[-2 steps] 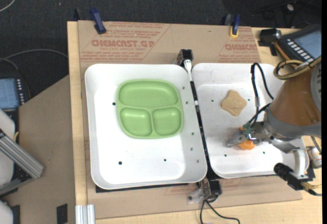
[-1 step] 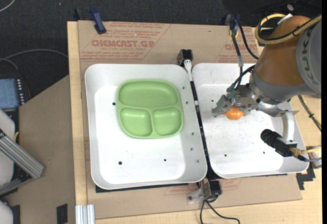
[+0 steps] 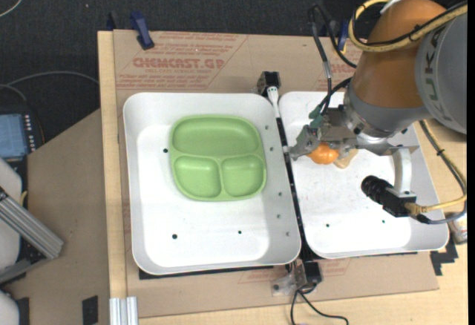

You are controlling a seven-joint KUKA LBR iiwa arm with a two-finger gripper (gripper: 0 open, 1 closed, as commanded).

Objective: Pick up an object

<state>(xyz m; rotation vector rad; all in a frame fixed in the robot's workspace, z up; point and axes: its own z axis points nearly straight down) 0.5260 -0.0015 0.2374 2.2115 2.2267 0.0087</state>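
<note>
Two-finger gripper [image 3: 320, 144] low over small orange rounded object [image 3: 324, 156] in right white bin [image 3: 386, 238].
Likely positioned there to line up a grasp; open or closed, cannot tell. Green divided plastic tray [image 3: 219, 156] lies in left white bin [image 3: 148, 197], well apart.

orange object [image 3: 323, 156]: partly hidden under gripper [image 3: 324, 144] | right bin [image 3: 349, 236]: far corner covered (by arm [image 3: 397, 64])

1. White bins: two, the left bin [image 3: 148, 190] and the right bin [image 3: 349, 231].
2. Green three-compartment plate [image 3: 219, 156]: one, in the left bin.
3. Small orange object [image 3: 323, 155]: one, in the right bin.
4. Blue clip [image 3: 141, 30]: one, on the bench [image 3: 185, 60].
</note>
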